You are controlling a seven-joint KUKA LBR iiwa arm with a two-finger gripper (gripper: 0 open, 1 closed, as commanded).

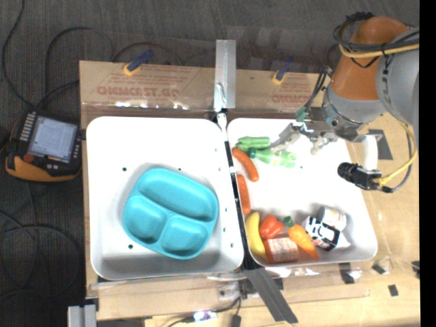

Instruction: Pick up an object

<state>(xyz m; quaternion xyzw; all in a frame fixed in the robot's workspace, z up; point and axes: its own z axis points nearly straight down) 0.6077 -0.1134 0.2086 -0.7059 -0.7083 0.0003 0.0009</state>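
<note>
Overhead, I watched the arm (381,53) reach in from the right, its orange band sitting above the far right corner of the right bin (354,206). The gripper (303,140) hung over the far part of that bin with its two fingers spread apart and nothing between them. Just to its left lay a green vegetable (253,142) and, beside it, a paler green piece (281,159) that was close under the left fingertip; I could not tell whether the finger touched it. An orange-red sausage-shaped toy (245,164) lay slanted along the bin's left wall, with a second thin orange piece (243,193) nearer to me along the same wall. In the near part of the right bin a cluster of things was packed together: a yellow banana (253,234) at the left, a red pepper (271,226) touching it, a reddish can (281,250) lying on its side, an orange carrot (302,240) and a black-and-white carton (325,227) at the right. The left bin (109,155) held a turquoise divided tray (170,211), tilted somewhat in the bin. Both bins rested side by side on the table (102,87), and a handheld control pendant (42,145) lay on the floor well to the left.
</note>
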